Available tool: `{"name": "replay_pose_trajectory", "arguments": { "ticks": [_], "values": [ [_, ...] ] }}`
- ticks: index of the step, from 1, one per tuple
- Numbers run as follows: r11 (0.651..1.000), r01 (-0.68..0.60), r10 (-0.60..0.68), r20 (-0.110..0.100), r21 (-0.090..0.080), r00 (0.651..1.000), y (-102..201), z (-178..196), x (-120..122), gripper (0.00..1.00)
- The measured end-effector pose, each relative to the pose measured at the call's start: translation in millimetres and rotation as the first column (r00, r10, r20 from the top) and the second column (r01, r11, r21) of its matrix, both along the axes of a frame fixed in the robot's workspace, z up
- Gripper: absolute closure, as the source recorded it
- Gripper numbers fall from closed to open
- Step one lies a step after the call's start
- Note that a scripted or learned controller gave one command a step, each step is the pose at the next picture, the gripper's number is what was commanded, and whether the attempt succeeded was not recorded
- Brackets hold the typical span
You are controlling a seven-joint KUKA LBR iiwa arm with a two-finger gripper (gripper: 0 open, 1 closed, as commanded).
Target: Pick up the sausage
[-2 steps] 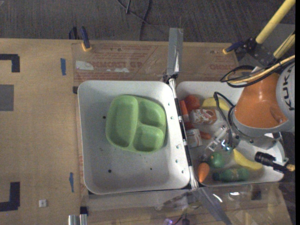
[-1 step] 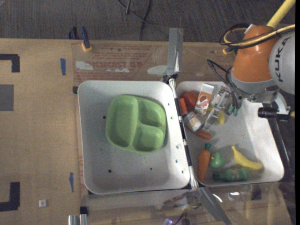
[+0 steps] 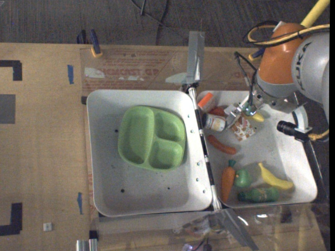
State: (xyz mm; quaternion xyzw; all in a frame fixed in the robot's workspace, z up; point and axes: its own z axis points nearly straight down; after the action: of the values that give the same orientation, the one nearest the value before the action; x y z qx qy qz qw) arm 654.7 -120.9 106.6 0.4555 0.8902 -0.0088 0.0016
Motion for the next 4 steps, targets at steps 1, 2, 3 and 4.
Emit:
{"name": "replay_pose_trajectory", "arguments": {
  "ticks": [1,2,3,4],
  "values": [
    [0.724,0.69,-0.69,0.014,0.016,0.724,13.2,-17.4,-19.6,0.0],
    [0.726,0.688,-0.688,0.016,0.018,0.725,14.5,-6.8,-18.6,1.0],
    [0.538,0.843,-0.843,0.007,0.018,0.538,44.0,146.0,-13.6,1.0],
    [0.61,0.792,-0.792,0.008,0.018,0.61,58.4,172.8,12.5,1.0]
  ]
}}
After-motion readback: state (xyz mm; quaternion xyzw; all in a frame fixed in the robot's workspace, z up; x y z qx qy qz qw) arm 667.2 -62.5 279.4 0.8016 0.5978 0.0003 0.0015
